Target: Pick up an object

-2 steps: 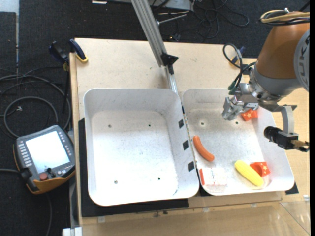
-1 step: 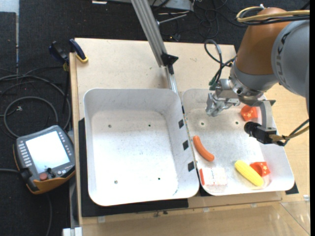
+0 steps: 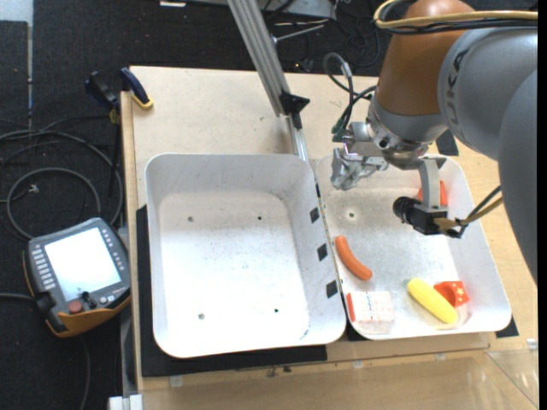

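Camera view: right bin (image 3: 479,229) holds an orange sausage-shaped piece (image 3: 353,258) mid-left, a white box with red print (image 3: 371,308) at the near edge, and a yellow banana (image 3: 432,301) touching a red block (image 3: 454,293) at near right. Gripper (image 3: 349,174) hangs over the bin's far-left corner; finger gap can't be made out, probably nothing held. Left bin (image 3: 167,186) sits beside it.

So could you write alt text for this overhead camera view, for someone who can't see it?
A grey and orange robot arm reaches from the right, its hand over the far end of the right white bin, which holds an orange sausage, a yellow banana, a red piece and a small white box.
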